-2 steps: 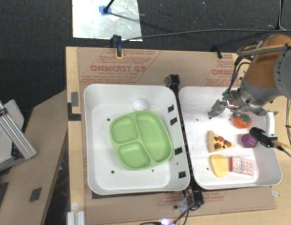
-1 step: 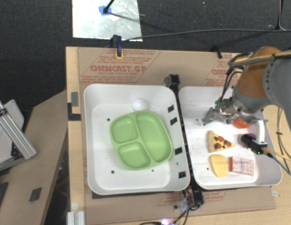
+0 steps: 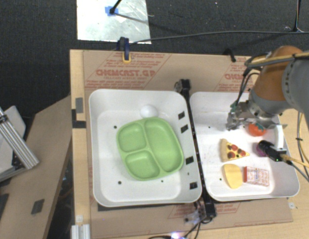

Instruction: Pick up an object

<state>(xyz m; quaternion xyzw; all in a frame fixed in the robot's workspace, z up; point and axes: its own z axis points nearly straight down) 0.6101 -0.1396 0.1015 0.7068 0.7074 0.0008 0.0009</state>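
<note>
In the right bin (image 3: pixel 214 183) lie a toy pizza slice (image 3: pixel 232 150), a yellow wedge with a red-and-white wrapper (image 3: pixel 245 176), an orange-red round object (image 3: pixel 255 130) and a dark purple object (image 3: pixel 266 149). My gripper (image 3: pixel 236 120) hangs low over the upper part of that bin, just left of the orange-red object and above the pizza slice. The wrist hides part of the orange-red object. I see nothing held between the fingers.
The left bin (image 3: pixel 102 143) holds a green three-compartment plate (image 3: pixel 149 148) and a small white round object (image 3: pixel 148 111). A black divider (image 3: pixel 190 133) runs between the bins. Cables (image 3: pixel 288 159) trail over the right bin's right edge.
</note>
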